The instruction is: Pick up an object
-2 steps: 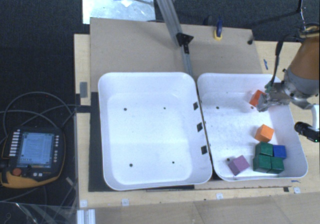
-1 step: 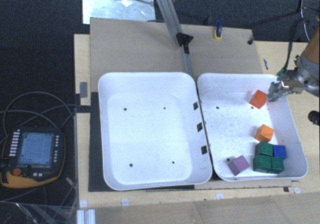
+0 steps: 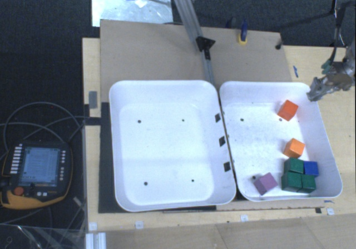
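On the bench [image 3: 167, 53], flat tan board, two shallow white plastic bins with rounded corners sit side by side. Left bin [image 3: 167, 142]: bare smooth floor. Right bin [image 3: 261, 131]: seven small matte blocks. Green blocks [image 3: 295, 175] cluster at near right corner, blue cube [image 3: 311, 168] touching them; purple block [image 3: 266, 183] apart to their left; orange cube [image 3: 294, 147] just above; second orange cube [image 3: 287, 110] tilted near far rim. Gripper [image 3: 321, 89] hovers above the far right rim, holding nothing; finger spread cannot be told. Pendant [image 3: 36, 174] lies left, cables looping.

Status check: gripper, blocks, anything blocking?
Gripper at right bin's far right rim, nothing held. Nearest: orange block, loose in bin. Path clear.
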`<act>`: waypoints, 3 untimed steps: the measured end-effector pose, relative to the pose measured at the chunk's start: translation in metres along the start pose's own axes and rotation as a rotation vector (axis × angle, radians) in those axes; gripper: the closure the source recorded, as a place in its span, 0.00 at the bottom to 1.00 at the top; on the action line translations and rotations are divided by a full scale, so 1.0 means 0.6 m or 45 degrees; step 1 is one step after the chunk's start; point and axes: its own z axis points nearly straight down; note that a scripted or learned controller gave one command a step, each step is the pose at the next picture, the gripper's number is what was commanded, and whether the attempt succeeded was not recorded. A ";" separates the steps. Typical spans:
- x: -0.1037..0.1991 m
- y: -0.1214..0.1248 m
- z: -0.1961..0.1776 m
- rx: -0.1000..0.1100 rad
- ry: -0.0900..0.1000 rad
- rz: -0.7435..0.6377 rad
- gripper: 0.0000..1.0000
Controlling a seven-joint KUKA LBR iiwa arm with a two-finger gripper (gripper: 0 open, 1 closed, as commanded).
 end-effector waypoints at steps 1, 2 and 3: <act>0.000 0.002 -0.003 0.008 0.002 0.001 1.00; 0.093 0.024 0.020 0.010 0.006 -0.006 1.00; 0.185 0.040 0.010 0.009 0.006 -0.007 1.00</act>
